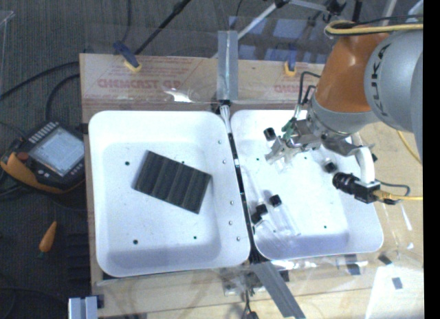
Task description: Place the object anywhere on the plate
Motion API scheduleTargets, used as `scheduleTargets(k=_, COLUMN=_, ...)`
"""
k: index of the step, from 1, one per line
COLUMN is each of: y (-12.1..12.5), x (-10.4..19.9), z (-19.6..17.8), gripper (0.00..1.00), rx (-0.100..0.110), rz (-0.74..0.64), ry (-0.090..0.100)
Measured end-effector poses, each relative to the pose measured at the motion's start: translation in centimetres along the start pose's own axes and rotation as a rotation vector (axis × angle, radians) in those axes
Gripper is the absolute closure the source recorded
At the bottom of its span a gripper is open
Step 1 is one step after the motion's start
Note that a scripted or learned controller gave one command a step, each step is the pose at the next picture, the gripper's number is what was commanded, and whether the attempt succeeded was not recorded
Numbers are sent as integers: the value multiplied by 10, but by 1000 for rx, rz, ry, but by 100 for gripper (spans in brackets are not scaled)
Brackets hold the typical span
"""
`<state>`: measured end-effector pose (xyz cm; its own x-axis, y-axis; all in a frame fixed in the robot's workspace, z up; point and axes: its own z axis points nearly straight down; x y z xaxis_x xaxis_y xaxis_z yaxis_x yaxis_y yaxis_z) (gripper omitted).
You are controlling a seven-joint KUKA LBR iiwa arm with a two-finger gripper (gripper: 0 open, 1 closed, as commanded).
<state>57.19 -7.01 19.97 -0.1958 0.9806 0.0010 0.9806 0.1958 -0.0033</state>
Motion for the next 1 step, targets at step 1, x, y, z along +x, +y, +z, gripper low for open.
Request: scheduleTargets(k=1, y=22, x=117, z=17, gripper=100, rx=0, rz=-114, ry=1)
